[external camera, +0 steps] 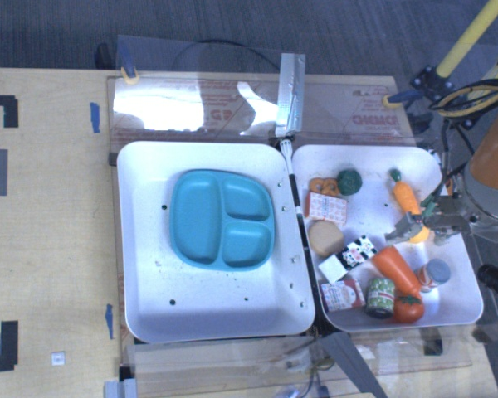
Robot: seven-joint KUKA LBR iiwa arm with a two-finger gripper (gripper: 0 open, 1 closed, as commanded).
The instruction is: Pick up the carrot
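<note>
Over at the right white bin (461, 301), small orange carrot with green top (405, 196) lying loose near the far wall. Metal pincer (415, 226) just beside it, low, likely lined up to grab. Can't tell if wide or narrow.

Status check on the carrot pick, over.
Gripper low in right bin, just below small carrot. Carrot lying free, not gripped. Larger orange carrot close below the gripper.
</note>
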